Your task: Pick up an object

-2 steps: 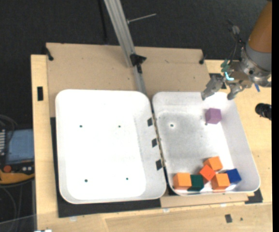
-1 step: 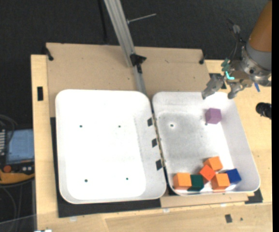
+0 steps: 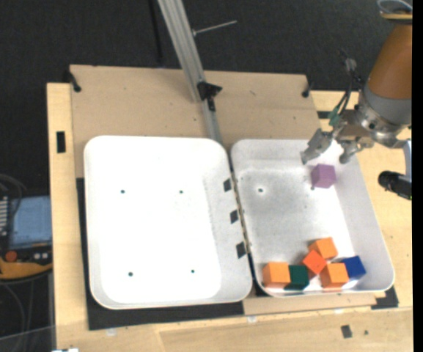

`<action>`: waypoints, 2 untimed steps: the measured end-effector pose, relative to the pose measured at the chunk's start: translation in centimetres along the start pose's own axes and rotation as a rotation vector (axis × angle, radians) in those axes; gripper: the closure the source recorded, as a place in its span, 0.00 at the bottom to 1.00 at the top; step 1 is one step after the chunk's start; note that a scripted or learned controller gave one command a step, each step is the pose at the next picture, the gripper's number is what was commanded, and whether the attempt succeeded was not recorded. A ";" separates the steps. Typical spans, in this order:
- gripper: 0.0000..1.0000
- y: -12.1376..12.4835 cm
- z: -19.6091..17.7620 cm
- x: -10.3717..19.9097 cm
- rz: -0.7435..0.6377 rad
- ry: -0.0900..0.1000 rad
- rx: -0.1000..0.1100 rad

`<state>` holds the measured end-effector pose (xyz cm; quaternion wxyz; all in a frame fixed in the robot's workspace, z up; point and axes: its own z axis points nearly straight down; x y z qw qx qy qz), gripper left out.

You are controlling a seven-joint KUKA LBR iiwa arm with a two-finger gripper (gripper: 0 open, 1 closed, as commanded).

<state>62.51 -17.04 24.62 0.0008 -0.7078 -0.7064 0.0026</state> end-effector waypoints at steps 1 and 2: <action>0.00 0.4 4.4 -0.6 0.002 0.000 0.000; 0.00 -0.6 9.7 -1.1 0.001 0.000 0.000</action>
